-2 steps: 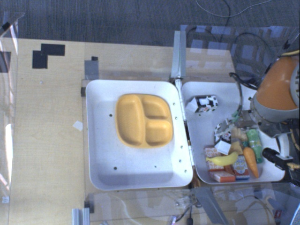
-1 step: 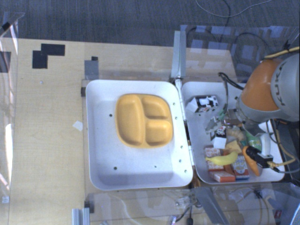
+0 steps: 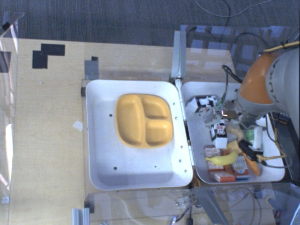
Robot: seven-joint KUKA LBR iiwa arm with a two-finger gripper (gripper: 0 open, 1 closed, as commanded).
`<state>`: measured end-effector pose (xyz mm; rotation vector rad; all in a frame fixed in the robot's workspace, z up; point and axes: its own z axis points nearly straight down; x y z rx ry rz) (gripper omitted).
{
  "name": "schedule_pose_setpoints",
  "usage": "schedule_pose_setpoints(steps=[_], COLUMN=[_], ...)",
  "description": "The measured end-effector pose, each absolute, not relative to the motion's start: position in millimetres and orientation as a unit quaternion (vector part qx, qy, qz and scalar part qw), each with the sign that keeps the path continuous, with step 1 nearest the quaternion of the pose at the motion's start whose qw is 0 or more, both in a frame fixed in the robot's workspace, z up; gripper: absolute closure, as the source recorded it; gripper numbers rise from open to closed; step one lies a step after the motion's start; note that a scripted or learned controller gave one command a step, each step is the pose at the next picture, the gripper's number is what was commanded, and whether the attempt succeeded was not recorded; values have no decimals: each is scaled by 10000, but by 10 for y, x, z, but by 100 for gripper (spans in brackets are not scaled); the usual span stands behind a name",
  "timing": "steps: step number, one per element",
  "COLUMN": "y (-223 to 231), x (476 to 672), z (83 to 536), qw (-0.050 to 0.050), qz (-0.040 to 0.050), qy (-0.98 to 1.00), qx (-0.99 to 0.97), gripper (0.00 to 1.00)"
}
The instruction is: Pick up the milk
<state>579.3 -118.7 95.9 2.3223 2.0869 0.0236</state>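
- We are looking down on a pale wooden table (image 3: 47, 139) bearing two white bins (image 3: 101, 172), grey carpet (image 3: 117, 8) lying beyond.
- Our hand (image 3: 220, 116) is hovering over the right bin's clutter; we cannot tell its opening.

Robot lab, taped bench (image 3: 47, 125), loose cables (image 3: 220, 6), carpet (image 3: 117, 8)

arm (image 3: 276, 86): cut off at right edge | right bin (image 3: 199, 125): partly hidden under arm | small items: unclear
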Motion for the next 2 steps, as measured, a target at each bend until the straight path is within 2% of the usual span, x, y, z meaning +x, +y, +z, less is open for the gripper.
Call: schedule_pose_setpoints(steps=[1, 2], y=[-1185, -342], x=[5822, 5719], z=[1084, 2061], qw=[132, 24], qz=[104, 27], qy=[6692, 7236], qx=[7429, 6902], gripper=[100, 100])
